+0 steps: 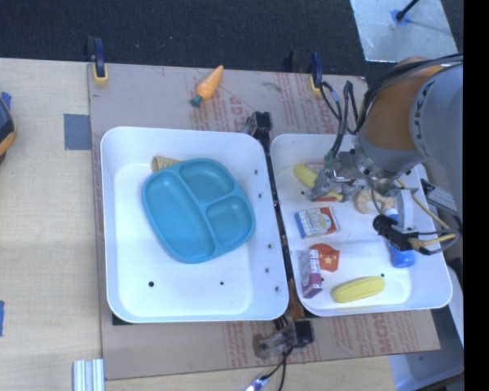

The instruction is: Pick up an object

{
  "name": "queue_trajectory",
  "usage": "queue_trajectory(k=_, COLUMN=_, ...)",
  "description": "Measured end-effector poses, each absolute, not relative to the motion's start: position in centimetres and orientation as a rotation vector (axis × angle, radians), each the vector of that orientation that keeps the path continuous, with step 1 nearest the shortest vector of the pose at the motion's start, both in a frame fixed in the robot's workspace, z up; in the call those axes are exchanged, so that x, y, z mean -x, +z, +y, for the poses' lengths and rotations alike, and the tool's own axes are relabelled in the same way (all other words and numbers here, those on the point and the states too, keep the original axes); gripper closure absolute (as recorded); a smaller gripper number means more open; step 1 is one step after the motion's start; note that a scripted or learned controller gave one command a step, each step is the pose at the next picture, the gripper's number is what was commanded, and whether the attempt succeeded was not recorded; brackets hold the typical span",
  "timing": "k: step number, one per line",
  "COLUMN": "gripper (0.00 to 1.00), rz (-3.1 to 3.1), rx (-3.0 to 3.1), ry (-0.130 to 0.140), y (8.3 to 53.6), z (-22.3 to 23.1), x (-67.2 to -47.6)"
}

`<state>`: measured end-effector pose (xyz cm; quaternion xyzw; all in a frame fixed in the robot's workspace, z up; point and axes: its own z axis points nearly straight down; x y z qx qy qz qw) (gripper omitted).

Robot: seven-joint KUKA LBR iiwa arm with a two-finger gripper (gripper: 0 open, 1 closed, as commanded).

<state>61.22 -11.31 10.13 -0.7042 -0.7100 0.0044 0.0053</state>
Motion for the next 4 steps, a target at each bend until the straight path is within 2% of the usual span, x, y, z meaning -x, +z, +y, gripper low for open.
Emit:
queue_trajectory(k=1, gripper=1.0, rz=-2.226, rx=2.215, ry=0.0, y=19.3, z=-5.1, x=-60.1)
queue_trajectory(k=2, gripper=0.0, rz=-2.225, rx=2.215, ry=0.003, y=19.2, z=-5.1, x=-60.1)
queue_trajectory(k=3, gripper=0.0, rz=-2.224, rx=2.214, ry=0.008, y=9.1, z=-9.4, x=-59.1)
queue_trajectory(k=4, gripper=0.0, rz=-2.223, rx=2.217, ry=0.002, y=9.2, z=-9.7, x=-64.6)
